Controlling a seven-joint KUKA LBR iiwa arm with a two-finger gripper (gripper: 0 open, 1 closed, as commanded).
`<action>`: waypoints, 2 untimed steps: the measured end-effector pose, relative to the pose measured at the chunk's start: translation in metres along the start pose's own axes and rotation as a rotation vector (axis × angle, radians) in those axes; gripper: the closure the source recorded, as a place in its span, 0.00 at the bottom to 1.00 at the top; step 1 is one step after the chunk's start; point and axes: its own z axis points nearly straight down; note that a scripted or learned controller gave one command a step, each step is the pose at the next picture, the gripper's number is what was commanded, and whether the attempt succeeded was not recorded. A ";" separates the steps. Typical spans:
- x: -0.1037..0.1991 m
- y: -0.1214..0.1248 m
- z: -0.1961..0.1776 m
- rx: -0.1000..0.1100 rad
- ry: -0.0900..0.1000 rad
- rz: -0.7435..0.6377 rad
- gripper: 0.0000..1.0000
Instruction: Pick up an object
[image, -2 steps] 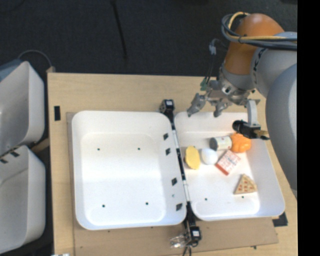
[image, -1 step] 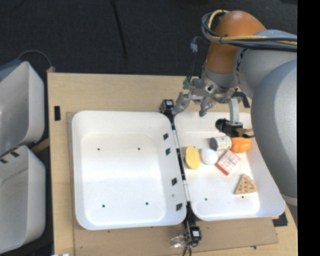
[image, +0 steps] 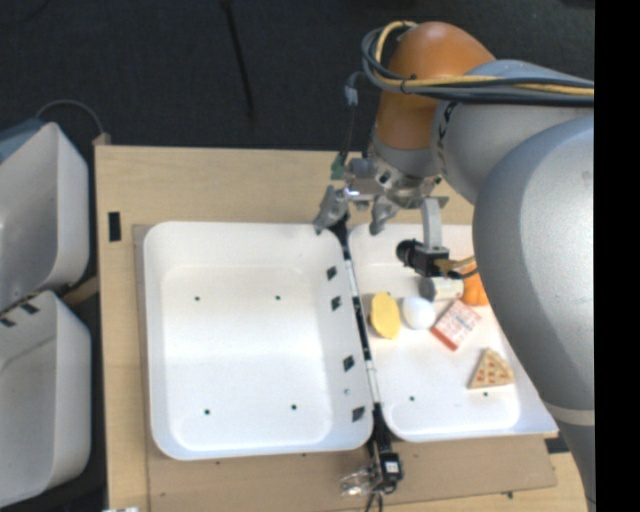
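**Entry: pincer released above the far rim, objects in the right bin**

Pincer (image: 355, 212): released. My two metal fingers (image: 328, 216) are splayed apart. It hangs over the far edge of the bins, about where the two meet, with the orange band of my wrist directly above it.

Worktop (image: 240, 185): pale, matte, wood-toned board.

Left bin (image: 150, 330): shallow white tray with rounded corners and a smooth, slightly glossy floor marked by a few small dark dots.

Right bin (image: 440, 405): same white moulded shape, set edge to edge with the left one. A row of small dark tabs runs along the seam.

All candidates for the pick lie in the right bin, nearer the camera than my pincer and well apart from it:
- yellow oval piece (image: 385, 314): smooth, rounded, close to the seam.
- white ball (image: 417, 312): smooth and round, touching or just beside the yellow oval; I cannot tell which.
- red-and-white box (image: 456, 325): small, flat-faced, printed, lying at a slant just beside the ball.
- triangular wedge (image: 490, 370): tan with reddish speckles, flat, near the bin's right wall.
- orange object (image: 476, 291): rounded, partly hidden behind my arm; shape unclear.
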 end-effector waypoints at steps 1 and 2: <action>0.136 0.000 0.004 -0.001 0.004 -0.007 0.00; 0.086 -0.049 0.106 0.010 -0.004 0.008 0.00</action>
